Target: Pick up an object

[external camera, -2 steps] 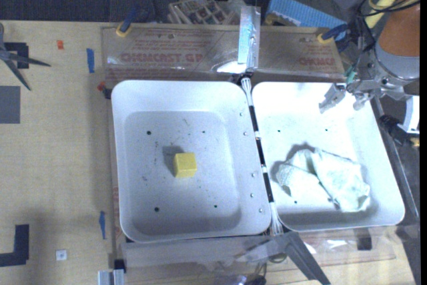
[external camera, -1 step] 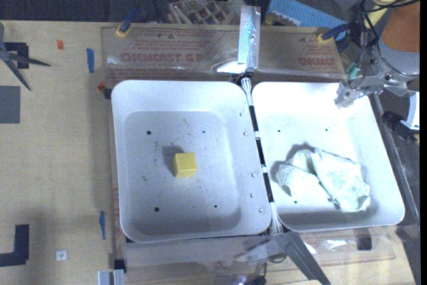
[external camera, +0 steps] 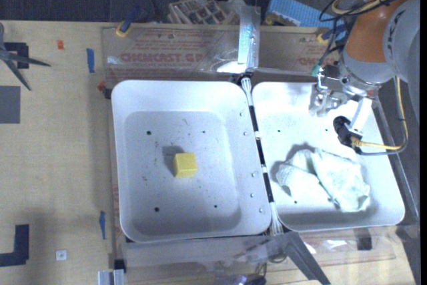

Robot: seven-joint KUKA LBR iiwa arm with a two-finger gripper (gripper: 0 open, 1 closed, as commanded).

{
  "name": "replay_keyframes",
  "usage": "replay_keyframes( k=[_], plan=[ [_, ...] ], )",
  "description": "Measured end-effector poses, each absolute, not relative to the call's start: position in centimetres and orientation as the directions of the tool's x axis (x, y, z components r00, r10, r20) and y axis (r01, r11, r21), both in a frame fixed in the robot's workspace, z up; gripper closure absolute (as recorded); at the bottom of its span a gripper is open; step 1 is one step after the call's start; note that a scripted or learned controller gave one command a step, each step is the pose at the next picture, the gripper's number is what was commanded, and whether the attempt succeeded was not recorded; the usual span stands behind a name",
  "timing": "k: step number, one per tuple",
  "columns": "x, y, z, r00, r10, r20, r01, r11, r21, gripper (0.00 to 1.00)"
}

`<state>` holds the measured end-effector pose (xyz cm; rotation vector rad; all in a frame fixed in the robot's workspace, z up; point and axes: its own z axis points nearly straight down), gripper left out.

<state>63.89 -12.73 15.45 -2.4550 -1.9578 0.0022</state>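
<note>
A small yellow block (external camera: pixel 185 165) lies near the middle of the left bin (external camera: pixel 133 110). A crumpled white cloth (external camera: pixel 327 177) lies in the near half of the right bin (external camera: pixel 293 103). My gripper (external camera: pixel 323 105) hangs over the far right part of the right bin, above and beyond the cloth, with nothing seen between its fingers. The grey arm with its orange band (external camera: pixel 373 37) comes in from the upper right.
A black and yellow cable (external camera: pixel 357 137) loops off the wrist over the right bin. Cardboard with red lettering (external camera: pixel 173 53) lines the far side of the bins. Clutter and a blue box (external camera: pixel 290 10) sit beyond. The bins share a central rim (external camera: pixel 257 143).
</note>
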Motion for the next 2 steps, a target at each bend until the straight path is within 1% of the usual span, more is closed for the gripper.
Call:
replay_keyframes(
  k=[1,2],
  plan=[
    [57.0,-13.2,9.0,0.574,0.819,0.002,0.819,-0.574,0.003,1.0],
    [52.7,-17.3,18.9,0.918,0.396,-0.002,0.396,-0.918,-0.001,1.0]
  ],
)
